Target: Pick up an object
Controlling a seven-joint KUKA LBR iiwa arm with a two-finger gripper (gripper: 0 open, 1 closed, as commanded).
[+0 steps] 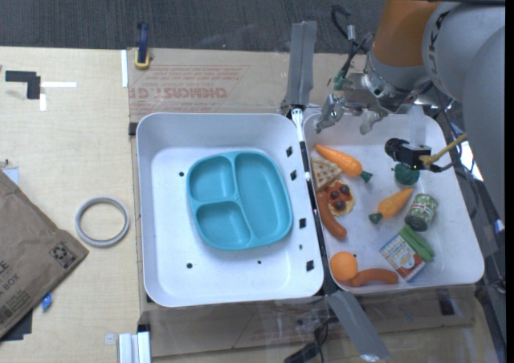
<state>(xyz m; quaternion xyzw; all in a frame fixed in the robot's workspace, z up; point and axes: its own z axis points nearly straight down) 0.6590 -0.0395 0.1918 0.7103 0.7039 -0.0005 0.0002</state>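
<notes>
My gripper hangs open over the far left corner of the right bin, with nothing between its fingers. Just in front of it lies an orange carrot. Nearer along the bin's left side are a waffle slice, a round tart with red dots and a brown sausage. A smaller carrot, a green can, a small carton, an orange and another sausage fill the rest of the bin.
The left bin holds a blue divided plate. A roll of tape and a cardboard box lie on the bench to the left. A grey divider stands between the bins at the back.
</notes>
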